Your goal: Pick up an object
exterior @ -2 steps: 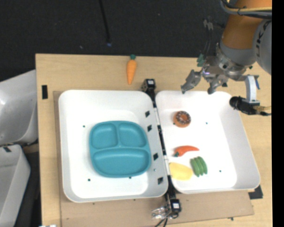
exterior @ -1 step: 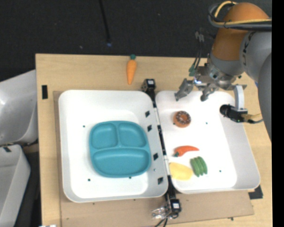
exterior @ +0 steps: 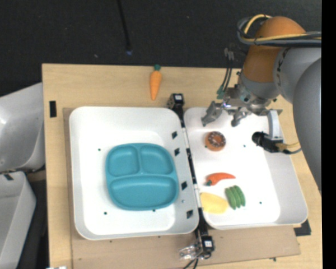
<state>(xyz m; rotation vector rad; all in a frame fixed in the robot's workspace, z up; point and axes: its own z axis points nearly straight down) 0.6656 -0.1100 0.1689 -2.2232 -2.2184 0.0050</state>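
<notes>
My gripper [exterior: 224,116] hangs over the back of the right bin [exterior: 280,189], its two fingers spread apart with nothing between them. Just below it lies a brown chocolate donut [exterior: 215,141]. Nearer the front of that bin lie a red chili pepper [exterior: 219,178], a green ridged vegetable [exterior: 235,197] and a yellow fruit [exterior: 214,203].
A teal divided plate [exterior: 141,176] lies in the left bin [exterior: 84,150]. An orange carrot [exterior: 155,83] rests on the wooden bench behind the bins. A black clip [exterior: 176,101] sits at the top of the seam between the bins. A black cable fitting [exterior: 264,140] hangs at the right.
</notes>
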